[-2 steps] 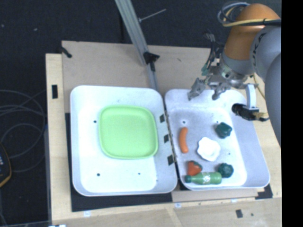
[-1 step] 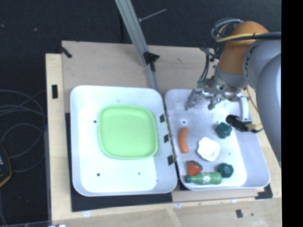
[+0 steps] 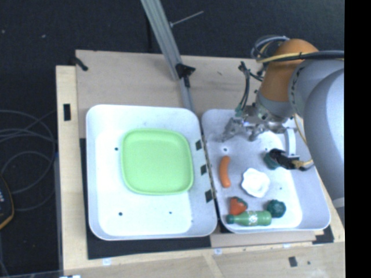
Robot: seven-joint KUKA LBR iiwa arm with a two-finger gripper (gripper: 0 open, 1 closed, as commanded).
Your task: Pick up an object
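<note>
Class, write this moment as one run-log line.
gripper: over right bin's far end, nothing seen held | orange sausage: lying in bin | green plate: left bin

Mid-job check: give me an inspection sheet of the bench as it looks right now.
Surface: wooden bench bearing a left bin and a right bin, side by side.
Job's things: in the right bin, an orange sausage-shaped piece, a white lump, a red piece, a green bottle, a dark teal ball and a dark object.
Clutter: light green square plate in the left bin.
Grippers: gripper over the right bin's far end, nothing seen held.
Cables: dark cables on the floor at left.
Surroundings: grey pole slanting behind the bins.
</note>
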